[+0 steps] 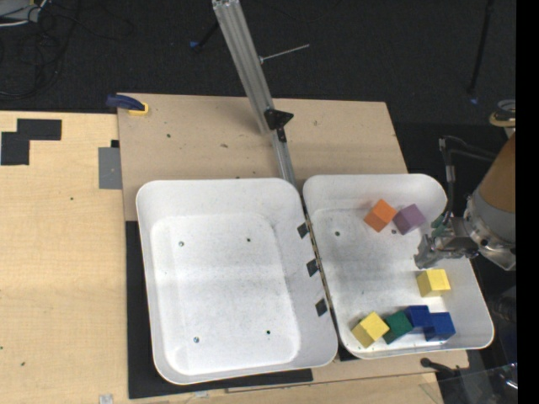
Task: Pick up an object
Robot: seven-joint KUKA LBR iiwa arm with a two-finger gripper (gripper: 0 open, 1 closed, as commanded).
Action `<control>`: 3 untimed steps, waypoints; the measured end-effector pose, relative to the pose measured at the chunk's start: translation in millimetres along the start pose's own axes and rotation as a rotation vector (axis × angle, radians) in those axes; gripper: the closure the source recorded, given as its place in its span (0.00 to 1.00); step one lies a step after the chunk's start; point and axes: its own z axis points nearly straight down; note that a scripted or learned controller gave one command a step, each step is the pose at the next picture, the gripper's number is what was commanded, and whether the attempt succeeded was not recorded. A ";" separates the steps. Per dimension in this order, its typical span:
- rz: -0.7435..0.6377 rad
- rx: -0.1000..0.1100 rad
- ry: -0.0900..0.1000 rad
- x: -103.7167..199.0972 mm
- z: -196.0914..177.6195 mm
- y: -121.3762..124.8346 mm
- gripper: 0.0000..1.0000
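Approach step, nothing lifted yet. Metal two-finger claw [431, 251] hangs low at the right-hand white plastic bin's [396, 183] far right side — whether its fingers are spread or pressed together, I cannot tell. Small yellow cube [434, 281] lies just below the claw, likeliest target. Purple cube [409, 218] and orange cube [380, 215] sit up-left of it. Next move, by my reckoning: shift over the yellow cube, descend, pinch.

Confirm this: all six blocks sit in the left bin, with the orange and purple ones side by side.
Wrong bin. The camera view shows all six in the right bin, the orange block and purple block side by side.
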 end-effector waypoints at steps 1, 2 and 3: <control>0.000 0.003 0.001 -0.9 -30.2 0.7 1.00; -0.004 0.006 0.004 50.4 -37.1 20.2 1.00; -0.002 0.008 0.003 93.2 -24.0 38.2 1.00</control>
